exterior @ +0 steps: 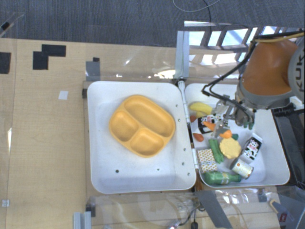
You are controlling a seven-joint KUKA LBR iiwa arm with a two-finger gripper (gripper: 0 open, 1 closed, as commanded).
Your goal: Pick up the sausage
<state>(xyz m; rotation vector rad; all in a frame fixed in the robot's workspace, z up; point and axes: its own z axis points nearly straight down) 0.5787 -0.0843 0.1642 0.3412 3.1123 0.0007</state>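
Currently the arm [269, 70] reaches in from the right, its orange band over the back half of the right bin [281, 173], and the gripper [228, 119] hangs low over the toys near the middle of that bin. From this angle the tool is a tangle of dark and silver parts beneath the wrist, and I cannot tell whether it is released or clenched. The sausage [198, 137], as best I can make it out, is the small reddish piece lying on the bin floor close to the left wall, near the divider between the two bins. It sits to the left of the gripper and apart from it, not in its grasp. Behind it lies a yellow banana [200, 108], and between the two stands a small black-and-white figure [207, 123], just beside the gripper. Toward the front of the sausage is a checkered waffle [206, 159], with a green cucumber [216, 151] lying at a slant next to it. A round yellow piece [230, 148] rests beside the cucumber, with an orange carrot [226, 134] touching its back edge. Further right are a small black-and-white carton [251, 148] and a pale can [242, 169] on its side. A green bottle [222, 178] lies along the front wall. The left bin [102, 175] holds a yellow divided plate [141, 125], turned at an angle, near its centre.
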